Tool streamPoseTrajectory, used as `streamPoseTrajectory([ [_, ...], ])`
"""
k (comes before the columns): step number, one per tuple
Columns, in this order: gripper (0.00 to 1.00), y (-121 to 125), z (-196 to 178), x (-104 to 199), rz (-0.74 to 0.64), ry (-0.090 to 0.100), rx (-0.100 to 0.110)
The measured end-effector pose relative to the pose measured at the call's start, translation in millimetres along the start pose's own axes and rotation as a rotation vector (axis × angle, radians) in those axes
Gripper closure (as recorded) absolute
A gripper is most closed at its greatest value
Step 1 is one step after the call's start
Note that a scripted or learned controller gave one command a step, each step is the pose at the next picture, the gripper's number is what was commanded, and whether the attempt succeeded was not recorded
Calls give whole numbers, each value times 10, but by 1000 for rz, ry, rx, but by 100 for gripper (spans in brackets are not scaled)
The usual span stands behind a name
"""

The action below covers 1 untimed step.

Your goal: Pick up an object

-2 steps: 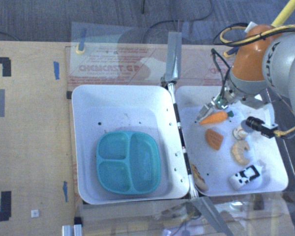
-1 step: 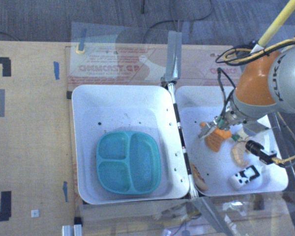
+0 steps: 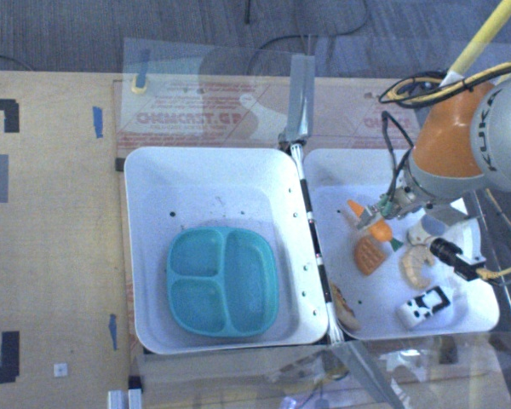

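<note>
At the right edge of the frame, the grey arm [image 3: 502,135] bears dark letters reading "KUK", cut off by the frame. Reddish print on the clear sheet [image 3: 206,109] above the bins is too faint to read.

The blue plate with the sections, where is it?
The teal divided plate lies in the left bin, toward its near edge, across the divider from the toys in the right bin.

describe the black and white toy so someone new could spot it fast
Look in the right bin, the one the arm reaches into. In its near right corner lies a small black-and-white toy, below a pale beige piece; it is the only black-patched thing among orange and beige ones.
</note>
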State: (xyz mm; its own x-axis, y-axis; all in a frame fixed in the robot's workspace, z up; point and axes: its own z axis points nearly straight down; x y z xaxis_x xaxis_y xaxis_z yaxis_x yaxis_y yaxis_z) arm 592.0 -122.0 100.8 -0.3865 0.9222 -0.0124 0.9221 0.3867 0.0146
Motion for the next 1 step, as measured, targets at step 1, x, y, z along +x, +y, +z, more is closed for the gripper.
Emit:
streamPoseTrajectory([
  [1,100,368,-1164,649,-92,12,11],
])
